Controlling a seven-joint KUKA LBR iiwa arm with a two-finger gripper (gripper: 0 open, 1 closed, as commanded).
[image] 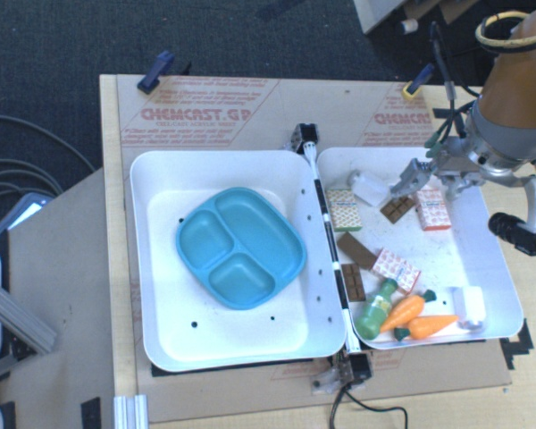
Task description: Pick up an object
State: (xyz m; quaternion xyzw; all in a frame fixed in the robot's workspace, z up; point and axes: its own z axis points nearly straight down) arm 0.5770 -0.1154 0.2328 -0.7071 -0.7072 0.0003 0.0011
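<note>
The right bin (505, 280) holds several small items. Near its far end lie a green-and-white box (344, 209), a white piece (367, 187), a small brown bar (397, 209) and a red-and-white box (434, 214). Nearer the front are two brown bars (358, 250) (353, 281), a pink patterned box (398, 269), a green bottle (375, 312), two carrots (407, 309) (434, 326) and a white object (470, 304). My gripper (429, 181) hovers over the bin's far part, just above the small brown bar and the red-and-white box. It looks open, with nothing between its fingers.
The left bin (152, 239) holds a blue divided plate (240, 247). A black-clipped divider (322, 222) joins the two bins. Blue clamps (154, 71) (417, 82) sit on the cardboard board behind. The arm's grey body (509, 123) overhangs the right bin's far right corner.
</note>
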